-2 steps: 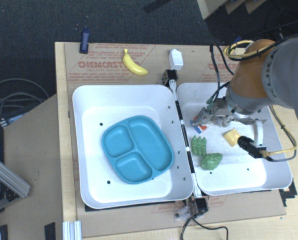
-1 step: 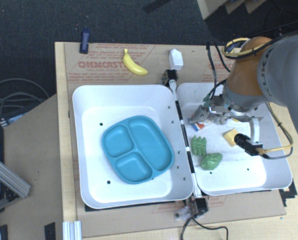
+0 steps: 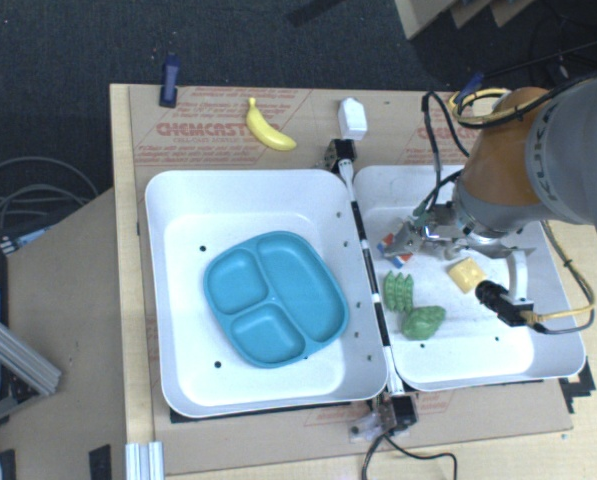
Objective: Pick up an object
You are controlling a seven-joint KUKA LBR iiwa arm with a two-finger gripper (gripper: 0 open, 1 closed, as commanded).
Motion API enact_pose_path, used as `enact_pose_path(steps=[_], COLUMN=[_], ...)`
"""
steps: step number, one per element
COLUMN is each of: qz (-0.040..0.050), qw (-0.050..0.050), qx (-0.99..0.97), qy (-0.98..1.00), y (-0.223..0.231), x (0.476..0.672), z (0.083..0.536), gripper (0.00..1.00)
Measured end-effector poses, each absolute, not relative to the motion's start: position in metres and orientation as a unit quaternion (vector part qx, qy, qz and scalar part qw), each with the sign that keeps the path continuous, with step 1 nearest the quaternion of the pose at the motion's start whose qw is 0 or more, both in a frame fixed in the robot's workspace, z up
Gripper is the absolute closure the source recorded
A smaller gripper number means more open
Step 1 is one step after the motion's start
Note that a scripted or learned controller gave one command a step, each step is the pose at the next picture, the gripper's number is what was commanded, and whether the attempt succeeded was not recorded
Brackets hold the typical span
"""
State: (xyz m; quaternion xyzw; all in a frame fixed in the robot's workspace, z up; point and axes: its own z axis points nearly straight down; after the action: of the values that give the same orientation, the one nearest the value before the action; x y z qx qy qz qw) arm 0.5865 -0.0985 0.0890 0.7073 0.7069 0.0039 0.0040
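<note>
The table (image 3: pixel 228 133), a cardboard-topped board, carries everything here. On it the left bin (image 3: pixel 178 208) sits edge to edge with the right bin (image 3: pixel 458 368), which I will take as the landmark. The grey arm (image 3: pixel 568 148) with its orange band comes down over the far right part of that right bin. Filling much of the left bin, just across the shared rim from the landmark, lies a blue divided plate (image 3: pixel 273 298).

The pincer (image 3: pixel 418 236) hangs low over the right bin's far left part, close to the shared rim (whether it is wide or narrow I cannot tell). Inside the right bin, near its middle, lies a small yellow block (image 3: pixel 464 274). Toward its left wall sit two green toys (image 3: pixel 410 306), one just nearer than the other. Beyond the bins, on the bare table, rests a yellow banana (image 3: pixel 268 128).
</note>
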Motion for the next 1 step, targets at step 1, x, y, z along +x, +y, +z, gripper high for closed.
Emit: enact_pose_path(steps=[1], qz=[-0.0005], qw=[-0.001], qx=[0.708], qy=[0.707], y=[-0.0933], x=[0.4783], z=[0.0839], gripper=[0.00])
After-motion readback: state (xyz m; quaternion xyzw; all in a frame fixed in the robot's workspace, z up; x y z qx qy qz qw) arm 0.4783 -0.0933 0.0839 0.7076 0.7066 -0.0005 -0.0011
